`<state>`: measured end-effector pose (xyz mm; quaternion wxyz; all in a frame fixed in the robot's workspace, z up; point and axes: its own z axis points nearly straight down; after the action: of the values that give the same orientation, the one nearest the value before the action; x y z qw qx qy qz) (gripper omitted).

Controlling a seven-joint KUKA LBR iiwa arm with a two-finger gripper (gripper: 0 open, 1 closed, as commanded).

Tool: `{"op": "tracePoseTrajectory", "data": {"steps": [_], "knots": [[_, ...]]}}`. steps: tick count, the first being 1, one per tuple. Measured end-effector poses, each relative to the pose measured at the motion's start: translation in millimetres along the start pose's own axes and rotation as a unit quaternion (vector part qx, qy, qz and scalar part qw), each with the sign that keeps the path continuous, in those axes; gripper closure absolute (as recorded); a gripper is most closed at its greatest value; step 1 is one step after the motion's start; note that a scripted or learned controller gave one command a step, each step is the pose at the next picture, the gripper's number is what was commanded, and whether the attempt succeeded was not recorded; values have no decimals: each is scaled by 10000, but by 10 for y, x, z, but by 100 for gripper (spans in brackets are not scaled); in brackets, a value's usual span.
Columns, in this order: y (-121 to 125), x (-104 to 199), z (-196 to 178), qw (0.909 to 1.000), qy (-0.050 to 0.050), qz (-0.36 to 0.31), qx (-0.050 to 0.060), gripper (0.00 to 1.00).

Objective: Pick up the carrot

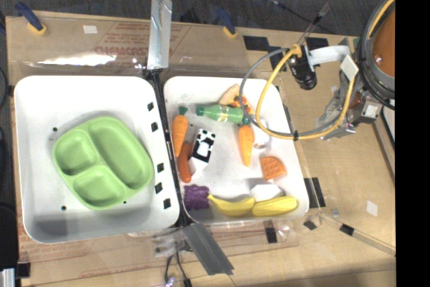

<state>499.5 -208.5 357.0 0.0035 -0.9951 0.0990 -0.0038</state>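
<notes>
Listing by bin: in left bin (33, 104), green plate (102, 161); in right bin (225, 175), carrot (246, 143) near centre, top touching green bottle (222, 113), second carrot (179, 132) along left wall, black-and-white block (203, 144) between them, orange wedge (273, 167) just beside first carrot, grapes (196, 196), banana (232, 203) and corn (274, 206) along near wall. Arm (379, 44) outside, right of right bin, gripper (339, 119) over bench, well apart from both carrots; grip width impossible to tell.
</notes>
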Motion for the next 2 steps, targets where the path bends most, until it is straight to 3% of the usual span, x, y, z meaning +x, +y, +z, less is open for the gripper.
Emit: {"op": "tracePoseTrajectory", "data": {"steps": [1, 2], "knots": [[43, -169, 568, 10000, -47, -12, -2, 100], [17, -9, 689, 10000, -19, 1, 7, 100]]}}
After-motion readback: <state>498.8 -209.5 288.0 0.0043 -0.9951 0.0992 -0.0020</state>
